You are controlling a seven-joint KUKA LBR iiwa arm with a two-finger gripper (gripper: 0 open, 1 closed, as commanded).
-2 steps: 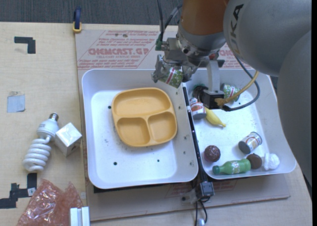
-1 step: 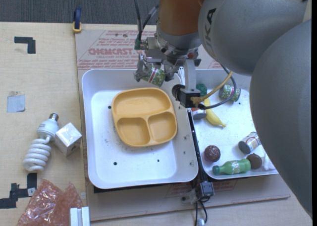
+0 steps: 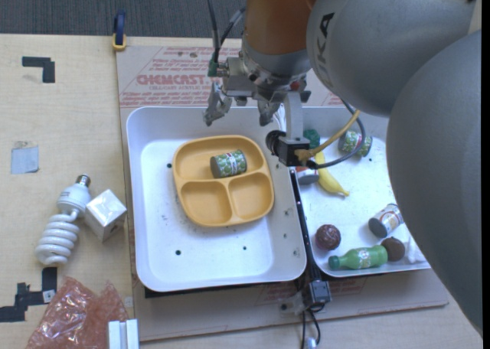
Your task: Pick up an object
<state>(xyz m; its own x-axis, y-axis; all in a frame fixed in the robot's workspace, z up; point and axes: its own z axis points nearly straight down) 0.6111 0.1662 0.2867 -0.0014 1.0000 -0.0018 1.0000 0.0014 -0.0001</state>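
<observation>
Left bin [image 3: 149, 259]: a yellow three-compartment plastic plate [image 3: 223, 181], smooth and rigid, carries a small green-labelled can [image 3: 229, 163] on its side in the upper compartment. Probably light, stiff, slick and apt to roll; best pinched across its flat ends. Above, the gripper [image 3: 239, 112] hangs with fingers apart, empty.

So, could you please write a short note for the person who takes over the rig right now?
Gripper: open, holding nothing, above the far rim of the left bin.
Left bin: yellow divided plate with a small green can lying in its top compartment.
Right bin: banana, green bottle, another small can, a brown ball and a few other small items.
Done: nothing picked up yet.
Left: lower the gripper, grasp one object, lift it. The green can is probably nearest.
</observation>
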